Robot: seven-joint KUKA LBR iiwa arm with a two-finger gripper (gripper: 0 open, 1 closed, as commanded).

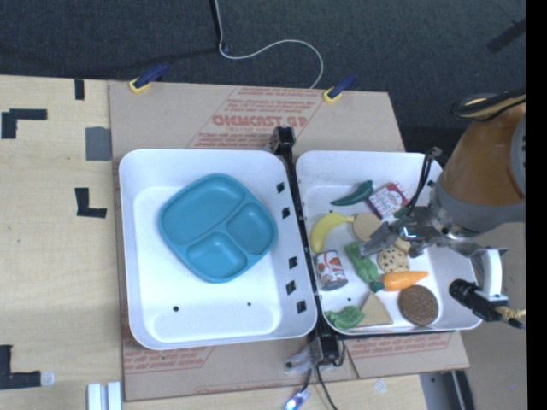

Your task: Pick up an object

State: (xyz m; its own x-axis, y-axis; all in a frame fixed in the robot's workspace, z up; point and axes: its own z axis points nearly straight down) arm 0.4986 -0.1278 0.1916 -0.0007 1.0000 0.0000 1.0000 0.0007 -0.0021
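The right bin (359, 162) holds a heap of toy food: a yellow banana (328, 227), a dark green pepper (352, 195), a red packet (387, 199), a small can (332, 269), a green leafy piece (362, 265), a speckled cracker (394, 260), an orange carrot (405, 280) and a brown round patty (419, 304). My gripper (379, 243) reaches in from the right and sits low in the middle of the heap, over the cracker and the green piece. Nothing shows clearly between its tips.
A blue divided plate (218, 227) lies in the left bin (137, 254). A tan wedge (376, 311) and a green leaf (344, 318) lie at the right bin's front edge. The divider (295, 229) runs between the bins. The arm's orange band (479, 169) looms over the right rim.
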